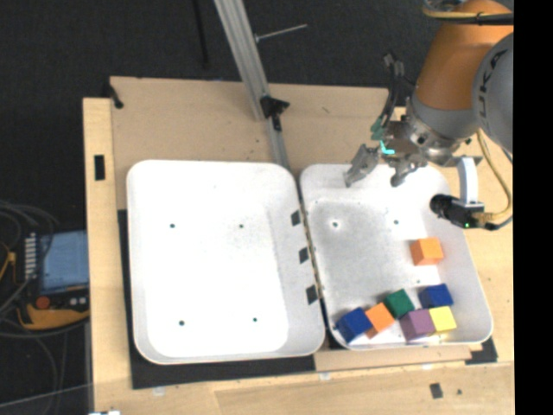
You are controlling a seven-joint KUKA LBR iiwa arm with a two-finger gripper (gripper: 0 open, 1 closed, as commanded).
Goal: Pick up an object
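Positioned above the far edge of the right bin (467,271), at upper right of the camera view: grey arm (458,59) with orange band, entering from the right. Suspended below the wrist: gripper (380,169), jaws spread apart, both fingers (359,168) angled down and toward the left, nothing held between them. Hovered clear of the bin floor, well apart from all blocks.

Located in the right bin, toward its near side:
- lone orange block (426,251), near the right wall, apart from the others;
- blue block (436,296), just below it;
- yellow block (443,319), touching a purple block (418,323);
- green block (398,303), just beside the purple one;
- second orange block (379,317), touching a second blue block (353,323) at the near-left corner.

All blocks rested on the bin floor, none lifted.

Set immediately to the left, side by side with the right bin: left bin (216,258), white, a few dark specks on its floor. Both carried on the light wooden surface (190,119). Raised from the surface behind the bins: slanted metal pole (246,46).
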